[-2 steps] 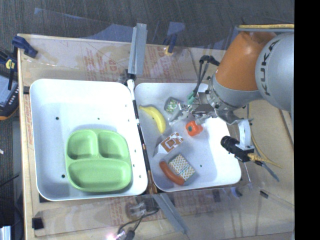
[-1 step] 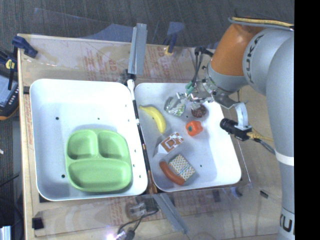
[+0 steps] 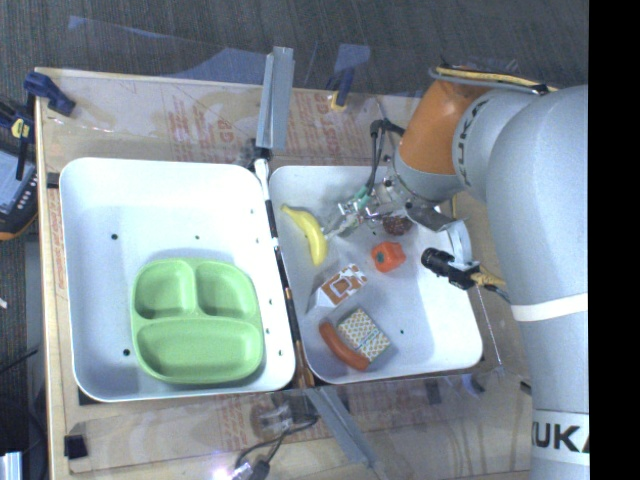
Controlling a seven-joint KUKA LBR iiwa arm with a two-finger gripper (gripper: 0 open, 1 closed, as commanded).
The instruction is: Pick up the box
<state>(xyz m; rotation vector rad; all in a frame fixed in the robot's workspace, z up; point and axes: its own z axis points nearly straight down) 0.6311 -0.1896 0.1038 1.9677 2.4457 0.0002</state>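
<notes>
— Where is the box now?

— It lies in the right bin, near the middle, flat on the white floor. It is a small box with orange-brown and white print. Just below it is a patterned pouch with a sausage along its edge. The banana is above and to the left, and an orange fruit is to its right.

— And your claw?

— My claw is at the upper part of the same bin, close to the tip of the banana and beside a dark round thing. It is apart from the box. Whether it is open or closed, I cannot tell; the metal parts are too small and mixed together.

— So which step is this?

— I judge it is the approach; the box is not yet taken. Next I must travel down-left over the box, turn to fit its narrow side, and descend without pushing the pouch.

— The left bin?

— It carries only the green tray.
</notes>
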